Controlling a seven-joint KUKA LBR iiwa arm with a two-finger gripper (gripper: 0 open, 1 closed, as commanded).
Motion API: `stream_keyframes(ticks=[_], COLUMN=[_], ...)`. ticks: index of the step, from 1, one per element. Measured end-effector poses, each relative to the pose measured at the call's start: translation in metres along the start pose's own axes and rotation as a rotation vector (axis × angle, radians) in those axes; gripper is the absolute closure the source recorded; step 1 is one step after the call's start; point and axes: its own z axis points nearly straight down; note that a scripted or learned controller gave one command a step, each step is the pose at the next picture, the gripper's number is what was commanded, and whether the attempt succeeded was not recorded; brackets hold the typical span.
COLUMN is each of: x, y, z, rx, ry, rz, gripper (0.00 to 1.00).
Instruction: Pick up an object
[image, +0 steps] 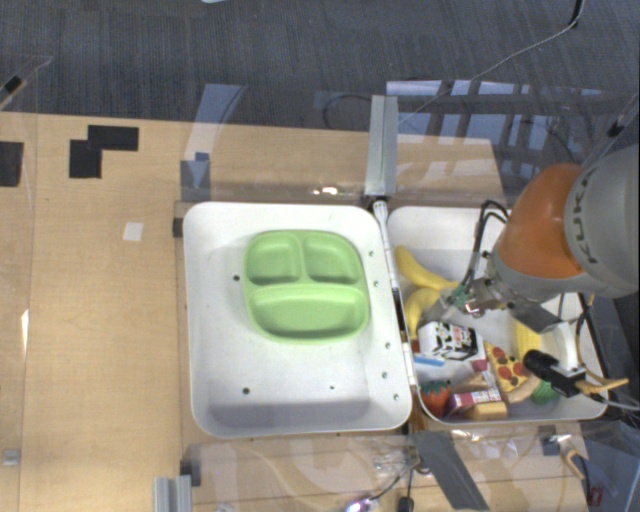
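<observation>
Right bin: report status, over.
Gripper low in right bin, beside banana. Nothing seen held. Toy clutter packed close below.

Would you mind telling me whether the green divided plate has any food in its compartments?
Empty. The green divided plate lies flat in the left bin, and all three compartments show only bare green plastic.

arm (590, 220) cut off at right edge, end effector (468, 298) fingers obscured, toys beneath hidden

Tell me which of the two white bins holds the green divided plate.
The left bin. The green plate lies in its middle, while the right bin holds a banana and other small toys.
</observation>
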Motion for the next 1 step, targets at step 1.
stream_keyframes(ticks=[1], x=[-0.0175], y=[0.0651], z=[-0.0003], rx=[-0.003], ry=[0.000], rz=[0.143], gripper=[0.00])
